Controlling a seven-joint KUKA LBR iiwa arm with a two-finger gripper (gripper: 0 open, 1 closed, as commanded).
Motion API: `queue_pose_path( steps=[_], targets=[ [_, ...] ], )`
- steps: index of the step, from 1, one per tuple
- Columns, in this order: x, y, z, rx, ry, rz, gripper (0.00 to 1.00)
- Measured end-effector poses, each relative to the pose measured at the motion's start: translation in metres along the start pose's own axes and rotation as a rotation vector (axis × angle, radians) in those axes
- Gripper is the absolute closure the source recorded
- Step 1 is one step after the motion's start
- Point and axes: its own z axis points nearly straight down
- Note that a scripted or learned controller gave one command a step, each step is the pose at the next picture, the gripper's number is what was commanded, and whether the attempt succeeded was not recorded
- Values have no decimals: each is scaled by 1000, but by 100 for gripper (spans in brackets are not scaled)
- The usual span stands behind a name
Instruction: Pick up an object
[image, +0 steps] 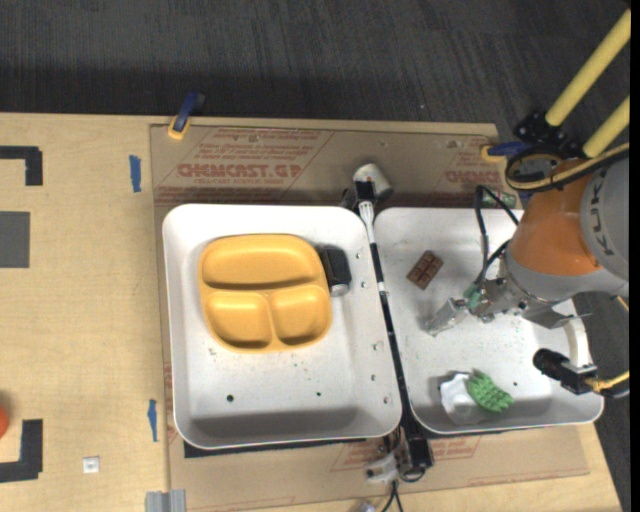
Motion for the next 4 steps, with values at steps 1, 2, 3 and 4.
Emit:
queue_pose_path(
  steps=[1,2,3,4],
  targets=[
    [23,36,0,-3,-1,172,0],
    [2,97,0,-2,-1,112,0],
    [2,98,-11,-5,-3,110,100],
    [2,98,-11,-4,-3,110,0]
  ],
)
